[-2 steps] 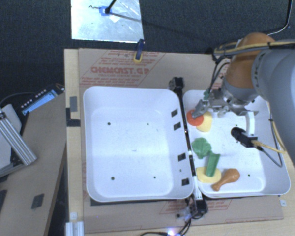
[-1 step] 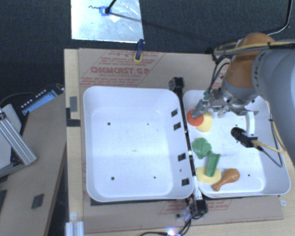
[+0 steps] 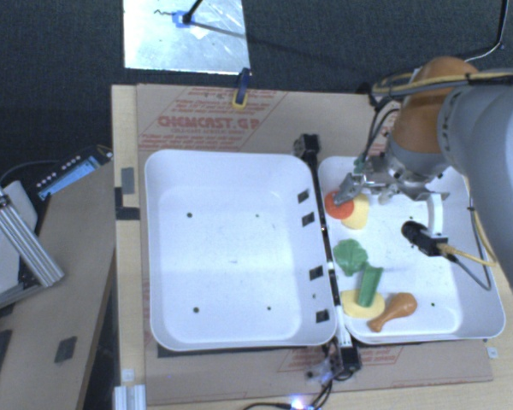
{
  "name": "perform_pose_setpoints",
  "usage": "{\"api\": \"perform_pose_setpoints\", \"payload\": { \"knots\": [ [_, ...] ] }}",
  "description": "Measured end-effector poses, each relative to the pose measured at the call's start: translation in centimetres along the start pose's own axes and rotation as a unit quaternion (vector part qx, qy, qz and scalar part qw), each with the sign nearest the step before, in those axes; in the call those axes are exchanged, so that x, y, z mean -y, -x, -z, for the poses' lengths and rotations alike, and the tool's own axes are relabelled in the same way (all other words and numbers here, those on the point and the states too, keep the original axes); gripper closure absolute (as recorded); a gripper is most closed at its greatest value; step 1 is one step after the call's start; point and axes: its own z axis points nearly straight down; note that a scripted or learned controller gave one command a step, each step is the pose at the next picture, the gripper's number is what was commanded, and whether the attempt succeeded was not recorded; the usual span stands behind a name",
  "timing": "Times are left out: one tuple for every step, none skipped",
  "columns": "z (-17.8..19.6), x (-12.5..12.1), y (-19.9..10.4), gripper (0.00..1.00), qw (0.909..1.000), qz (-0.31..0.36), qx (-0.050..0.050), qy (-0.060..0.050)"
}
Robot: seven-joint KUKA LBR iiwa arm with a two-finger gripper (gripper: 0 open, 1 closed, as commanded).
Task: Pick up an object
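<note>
claw (image 3: 352, 190) over red toy (image 3: 339, 203) — right bin (image 3: 474, 314)

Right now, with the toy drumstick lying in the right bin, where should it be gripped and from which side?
Probably from above, across the narrow shank of the drumstick. It lies flat, thin end toward the yellow piece, fat end toward open bin floor; fingers closing across the shank have room on both sides.

Two shallow white plastic bins side by side on table (image 3: 124, 254). Right bin (image 3: 470, 301) holds round red-and-yellow toy (image 3: 349, 209) at rear-left, green leafy toy (image 3: 350, 254) mid-left, brown drumstick toy (image 3: 393, 309) front.
</note>
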Motion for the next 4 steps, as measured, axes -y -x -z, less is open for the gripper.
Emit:
{"api": "perform_pose_setpoints", "payload": {
  "knots": [
    [0.0, 0.0, 0.0, 0.0, 1.0, 0.0, 0.0, 0.0],
    [0.0, 0.0, 0.0, 0.0, 1.0, 0.0, 0.0, 0.0],
    [0.0, 0.0, 0.0, 0.0, 1.0, 0.0, 0.0, 0.0],
    [0.0, 0.0, 0.0, 0.0, 1.0, 0.0, 0.0, 0.0]
  ]
}}
